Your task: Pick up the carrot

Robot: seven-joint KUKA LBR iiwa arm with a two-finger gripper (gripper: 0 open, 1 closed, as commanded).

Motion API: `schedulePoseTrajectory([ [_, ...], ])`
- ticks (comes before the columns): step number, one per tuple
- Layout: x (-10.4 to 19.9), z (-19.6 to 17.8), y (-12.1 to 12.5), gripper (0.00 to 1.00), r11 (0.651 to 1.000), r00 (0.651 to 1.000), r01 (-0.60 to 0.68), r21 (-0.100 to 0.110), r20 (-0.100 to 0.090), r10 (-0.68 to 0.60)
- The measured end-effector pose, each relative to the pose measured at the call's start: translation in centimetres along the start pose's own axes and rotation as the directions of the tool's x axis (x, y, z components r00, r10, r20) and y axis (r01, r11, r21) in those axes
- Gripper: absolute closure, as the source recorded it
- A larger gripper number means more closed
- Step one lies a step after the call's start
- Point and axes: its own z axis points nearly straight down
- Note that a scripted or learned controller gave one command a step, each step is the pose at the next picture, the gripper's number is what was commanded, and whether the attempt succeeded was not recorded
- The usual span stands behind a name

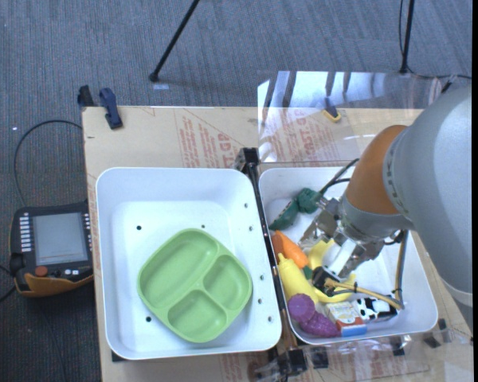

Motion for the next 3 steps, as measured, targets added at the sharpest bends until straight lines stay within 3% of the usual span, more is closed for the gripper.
schedulePoseTrajectory([
  [1,-2.4,-0.9,-2.3,0.00,0.906,0.906,-0.424,-0.003,-0.007,0.424],
  [2,0.7,0.9,0.4,0.00,0.871,0.871,-0.491,-0.003,-0.006,0.491],
  [3,-3.3,0.7,-3.6,0.00,0.935,0.935,-0.355,-0.010,-0.014,0.355],
])
